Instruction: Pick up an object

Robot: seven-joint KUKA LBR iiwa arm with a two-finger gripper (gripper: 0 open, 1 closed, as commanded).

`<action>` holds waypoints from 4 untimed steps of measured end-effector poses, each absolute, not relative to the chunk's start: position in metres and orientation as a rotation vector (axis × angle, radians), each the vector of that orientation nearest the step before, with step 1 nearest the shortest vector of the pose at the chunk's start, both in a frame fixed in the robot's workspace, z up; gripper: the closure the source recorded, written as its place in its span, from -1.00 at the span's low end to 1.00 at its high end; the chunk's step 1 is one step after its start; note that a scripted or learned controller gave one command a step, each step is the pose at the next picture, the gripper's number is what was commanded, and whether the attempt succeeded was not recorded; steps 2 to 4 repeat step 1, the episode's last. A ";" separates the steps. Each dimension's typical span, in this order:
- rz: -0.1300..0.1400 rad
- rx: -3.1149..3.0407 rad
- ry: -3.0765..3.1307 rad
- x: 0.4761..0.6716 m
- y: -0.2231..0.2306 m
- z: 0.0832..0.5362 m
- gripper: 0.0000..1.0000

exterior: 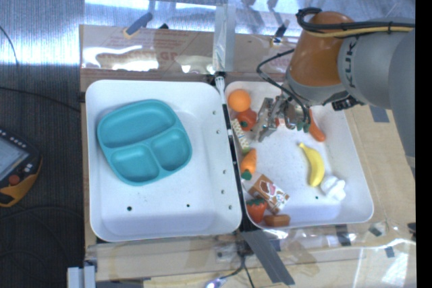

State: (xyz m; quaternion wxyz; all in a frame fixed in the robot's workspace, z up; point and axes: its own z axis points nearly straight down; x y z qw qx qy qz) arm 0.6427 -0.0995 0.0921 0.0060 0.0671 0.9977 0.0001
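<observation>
Approach step, by the look of it: gripper [277, 117] down in the far part of the right bin [351, 209], arm [364, 67] reaching in from the right. Fingers [267, 119] apart by a narrow gap, nothing seen between them. No hold yet.

Candidates all in the right bin. Orange ball [239, 100] just left of the gripper, against the far-left corner. Red piece [247, 118] and a small printed packet [240, 138] crowded right beside the fingertips, near the dividing wall. Orange carrot-like piece [316, 129] just right of the gripper. Banana [312, 164] nearer, lying clear on bare floor. Small white item [333, 188] touching the banana's near end. Orange cone piece [248, 163], snack box [268, 193] and a red item [256, 210] along the near-left side.

Left bin [101, 212]: teal divided plate [144, 140], well apart from the action.

Likely target the red piece or the packet, hard to say which. Next move calls for settling over one item, then closing and lifting straight up. Risk: clutter at the wall, fingers landing on two things or pinching an edge.
</observation>
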 end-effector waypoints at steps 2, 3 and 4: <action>0.001 0.358 3.117 0.656 -0.083 0.257 1.00; 0.001 0.358 3.117 0.656 -0.083 0.257 1.00; 0.001 0.358 3.117 0.656 -0.083 0.257 1.00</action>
